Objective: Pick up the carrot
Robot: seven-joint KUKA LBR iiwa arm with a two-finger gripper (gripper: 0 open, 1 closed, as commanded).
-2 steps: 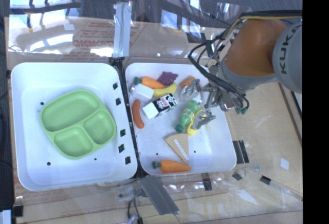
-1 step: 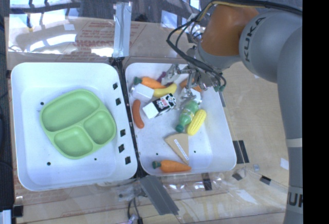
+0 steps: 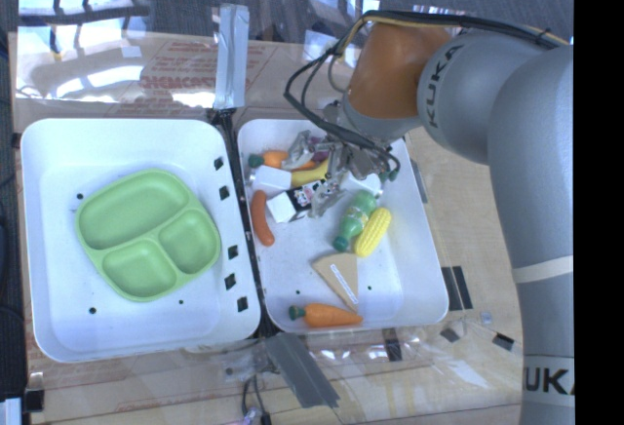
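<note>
Two shallow white bins sit side by side on a bench covered in clear plastic, seen from above at a slant. Inside the left bin (image 3: 49, 218) lies a green tray (image 3: 146, 233) with three compartments. Scattered toy food crowds the right bin (image 3: 414, 257).

A grey arm (image 3: 507, 101) with an orange band reaches in from 3 o'clock. Its gripper (image 3: 336, 170) hangs low over the clutter at the 12 o'clock end of the right bin. Whether it is released or clenched cannot be told, since cables and toys crowd around it, and nothing can be made out in its hold.

One carrot (image 3: 327, 316) lies on its side at the bin's 6 o'clock edge, leafy end toward 9 o'clock, in open space. It is well apart from the gripper, at 6 o'clock from it. A smaller carrot-like piece (image 3: 275, 159) lies near 11 o'clock in the bin, just beside the gripper at its 9 o'clock.

Between them lie a sausage (image 3: 262, 218) by the bin's 9 o'clock wall, a green bottle (image 3: 353, 220), a corn cob (image 3: 373, 231) and a cheese wedge (image 3: 338, 279).

The approach seems to be in hand, with no grasp made yet. Next, the gripper likely needs to line up over one carrot, spread across its narrow width, descend and close. The 6 o'clock carrot looks the easier target, though the bin wall is close behind it.
</note>
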